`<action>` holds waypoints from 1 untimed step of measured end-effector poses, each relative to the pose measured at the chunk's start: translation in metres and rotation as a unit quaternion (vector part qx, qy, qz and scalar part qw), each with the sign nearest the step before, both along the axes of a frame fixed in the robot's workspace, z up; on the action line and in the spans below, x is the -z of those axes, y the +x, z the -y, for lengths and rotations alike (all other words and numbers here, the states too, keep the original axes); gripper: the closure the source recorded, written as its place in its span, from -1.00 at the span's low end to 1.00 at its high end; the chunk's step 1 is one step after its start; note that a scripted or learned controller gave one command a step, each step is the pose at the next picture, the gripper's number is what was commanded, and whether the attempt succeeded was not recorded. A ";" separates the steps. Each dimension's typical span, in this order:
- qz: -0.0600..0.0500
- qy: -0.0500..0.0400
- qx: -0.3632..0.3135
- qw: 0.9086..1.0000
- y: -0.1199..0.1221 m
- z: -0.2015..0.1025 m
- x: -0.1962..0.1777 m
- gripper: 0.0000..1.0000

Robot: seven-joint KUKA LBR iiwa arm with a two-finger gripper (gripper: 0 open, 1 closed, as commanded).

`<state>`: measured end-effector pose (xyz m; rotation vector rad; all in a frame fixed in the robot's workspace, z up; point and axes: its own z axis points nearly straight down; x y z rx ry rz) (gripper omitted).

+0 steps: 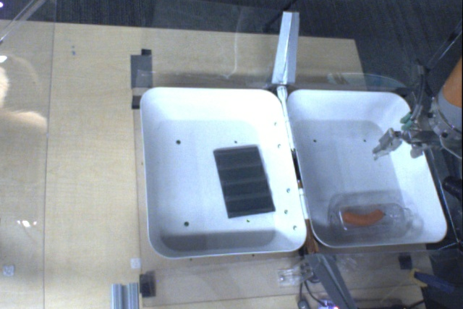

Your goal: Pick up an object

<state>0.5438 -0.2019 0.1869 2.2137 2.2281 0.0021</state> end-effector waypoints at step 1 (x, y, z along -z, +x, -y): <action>0.001 0.000 -0.108 0.994 -0.007 0.003 0.044 -1.00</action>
